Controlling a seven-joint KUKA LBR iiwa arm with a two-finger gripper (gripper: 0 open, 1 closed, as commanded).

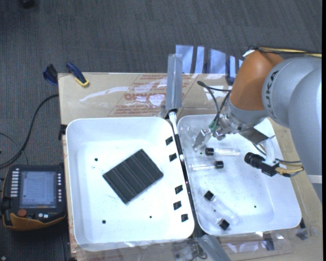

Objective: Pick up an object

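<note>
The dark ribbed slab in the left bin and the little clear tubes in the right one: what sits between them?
In the camera view, the two bins' adjoining walls, set with small black clips, separate the slab from the tubes.

Light falls evenly from above, fairly bright at centre frame. The two white bins (125,129) nearly wash out, with soft, short shadows along their walls. The carpet toward the upper left stays dim. Glare streaks the tape at upper centre. The picture is slightly soft and grainy throughout.
</note>
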